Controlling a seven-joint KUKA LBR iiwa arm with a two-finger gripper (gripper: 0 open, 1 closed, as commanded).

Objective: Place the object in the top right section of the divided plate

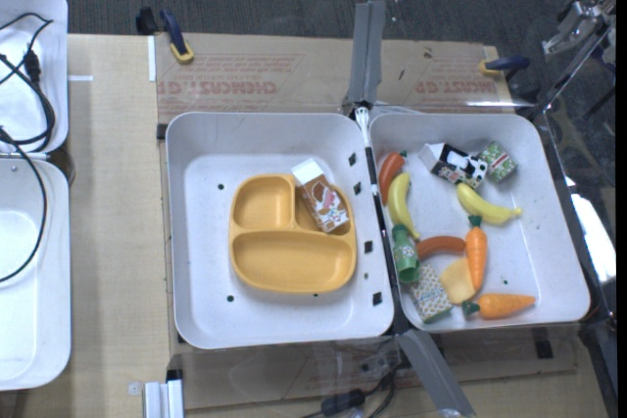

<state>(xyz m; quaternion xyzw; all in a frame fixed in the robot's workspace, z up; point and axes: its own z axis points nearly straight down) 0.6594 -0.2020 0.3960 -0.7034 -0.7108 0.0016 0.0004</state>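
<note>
White bin's (196,240) divided plate (289,264) holds a carton (322,201) top right (gripper (586,17) state: cannot tell).

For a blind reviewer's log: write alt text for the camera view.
A small carton lies in the top right section of a yellow divided plate, which sits in the left white bin. The right white bin holds toy food: two bananas, carrots, a cow-patterned carton and other small packages.
</note>
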